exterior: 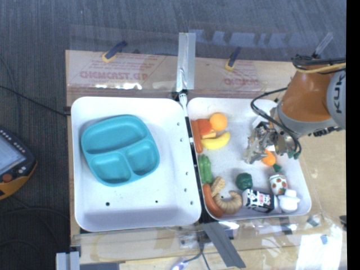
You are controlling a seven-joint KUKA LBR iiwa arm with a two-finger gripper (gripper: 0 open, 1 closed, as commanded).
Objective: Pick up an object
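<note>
My gripper (260, 143) reaches down into the right bin (247, 108), near its right side. A small orange piece (269, 160) lies just below and right of it, close to the tip; whether they touch is unclear. To the left lie an orange ball (218, 121), a yellow banana (216, 142), a red-orange block (202, 129) and a green vegetable (205, 168). Along the front sit a dark green piece (243, 180), a tan pastry shape (226, 198), a black-and-white carton (259, 200), a patterned white cup (278, 183) and a white item (288, 202).
The left bin (95, 207) holds a teal divided plate (119, 149). The arm's orange band (306, 97) hangs over the right bin's far right corner. A metal post (186, 61) stands behind the seam between the bins.
</note>
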